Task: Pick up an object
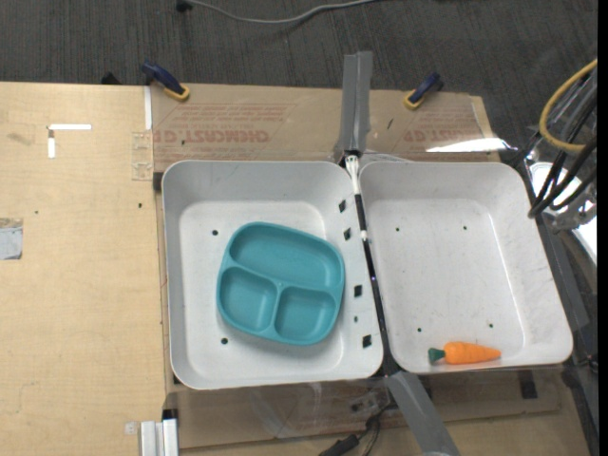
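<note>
Teal divided plate point(281, 284) in left bin point(180, 255), toy carrot point(465, 353) in right bin point(532, 255), fingers' state unclear.

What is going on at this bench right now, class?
Nothing is being handled at this moment. A teal divided plate lies flat in the left bin, and a small toy carrot lies against the near wall of the right bin. Both rest untouched, so the pick-up has not yet begun. Cables and part of the rig show at the right edge.
</note>
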Robot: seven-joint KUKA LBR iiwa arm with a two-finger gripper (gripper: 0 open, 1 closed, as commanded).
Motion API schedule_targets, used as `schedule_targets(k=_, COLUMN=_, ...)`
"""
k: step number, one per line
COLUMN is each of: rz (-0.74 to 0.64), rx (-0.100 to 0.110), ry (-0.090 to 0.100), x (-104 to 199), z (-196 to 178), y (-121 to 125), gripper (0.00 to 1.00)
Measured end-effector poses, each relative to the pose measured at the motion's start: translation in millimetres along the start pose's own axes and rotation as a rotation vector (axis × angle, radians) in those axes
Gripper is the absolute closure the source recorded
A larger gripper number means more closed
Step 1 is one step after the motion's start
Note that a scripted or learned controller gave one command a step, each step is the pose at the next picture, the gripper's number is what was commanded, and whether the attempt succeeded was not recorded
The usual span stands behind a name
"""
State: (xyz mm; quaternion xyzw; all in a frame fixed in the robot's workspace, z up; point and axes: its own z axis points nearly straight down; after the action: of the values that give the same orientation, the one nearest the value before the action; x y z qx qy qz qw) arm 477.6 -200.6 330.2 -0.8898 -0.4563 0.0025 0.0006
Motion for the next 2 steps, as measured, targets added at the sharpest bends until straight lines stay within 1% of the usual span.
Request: schedule_targets(k=2, rz=0.0, rx=0.0, ry=0.0, x=0.0, z=0.0, y=0.0, gripper=0.0)
